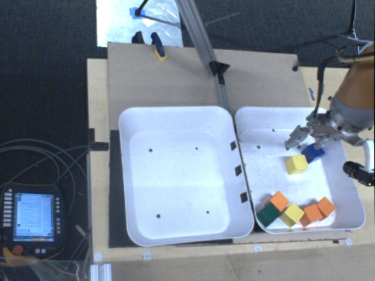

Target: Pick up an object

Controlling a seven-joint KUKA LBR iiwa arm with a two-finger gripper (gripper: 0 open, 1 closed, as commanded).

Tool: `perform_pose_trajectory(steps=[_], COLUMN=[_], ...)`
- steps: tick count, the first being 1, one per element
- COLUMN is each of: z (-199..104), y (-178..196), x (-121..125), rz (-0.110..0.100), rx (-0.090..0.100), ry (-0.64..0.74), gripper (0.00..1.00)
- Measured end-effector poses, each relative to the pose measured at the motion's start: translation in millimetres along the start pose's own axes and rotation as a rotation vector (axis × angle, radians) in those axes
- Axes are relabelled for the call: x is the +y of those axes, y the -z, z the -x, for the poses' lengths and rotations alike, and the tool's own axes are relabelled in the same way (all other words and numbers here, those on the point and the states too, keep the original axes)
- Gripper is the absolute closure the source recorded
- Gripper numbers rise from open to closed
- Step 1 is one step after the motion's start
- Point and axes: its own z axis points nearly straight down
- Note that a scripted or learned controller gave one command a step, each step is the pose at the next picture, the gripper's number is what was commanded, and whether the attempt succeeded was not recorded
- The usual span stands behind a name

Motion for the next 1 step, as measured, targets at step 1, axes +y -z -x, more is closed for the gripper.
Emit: perform_pose_trajectory(steps=[1], z=[8.9], y=[-47.5], x=[3.5], rz=[0.000], rx=[-0.001], ry=[-0.002], gripper=[0.00])
